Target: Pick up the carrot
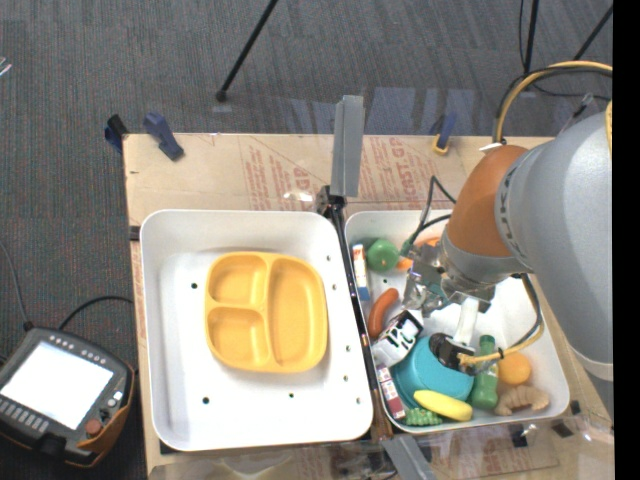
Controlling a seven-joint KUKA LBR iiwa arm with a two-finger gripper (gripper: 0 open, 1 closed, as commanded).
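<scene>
A slim orange-red piece that looks like the carrot lies along the left wall of the right bin. Small orange bits show beside a green round item, partly hidden under the arm. My gripper hangs over the middle of the right bin, just right of the carrot and apart from it. Nothing is visibly held in it.
A teal bowl, a yellow banana, a green bottle, an orange fruit and a black-and-white packet crowd the right bin's front. The left bin holds a yellow divided plate.
</scene>
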